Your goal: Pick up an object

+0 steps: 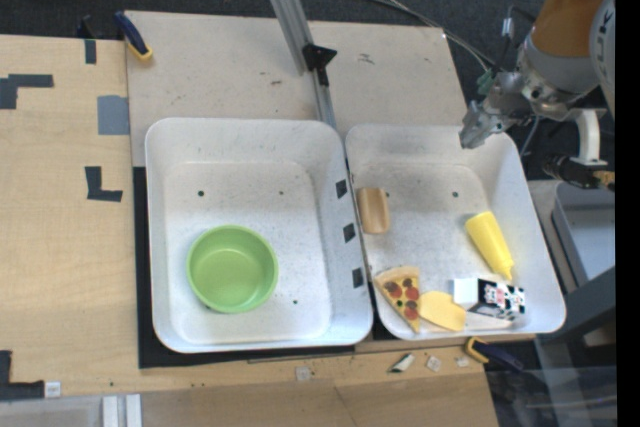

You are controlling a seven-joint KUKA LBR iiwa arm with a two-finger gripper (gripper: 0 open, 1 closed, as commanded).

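The right bin (430,155) holds several toy foods: a brown bread slice (373,209) by its left wall, a yellow mustard bottle (491,242) at the right, a pizza slice (399,293), a yellow cheese wedge (441,311) and a small black-and-white carton (496,297) along the front. My gripper (477,132) hangs over the bin's far right corner, well above and behind the mustard bottle, with nothing seen between its fingers.
The left bin (170,145) contains a green bowl (232,267). A slanted metal pole (290,10) runs down to the seam between the bins. A blue-and-yellow clamp (133,36) lies at the bench's far left corner. Cables trail behind the arm at the right.
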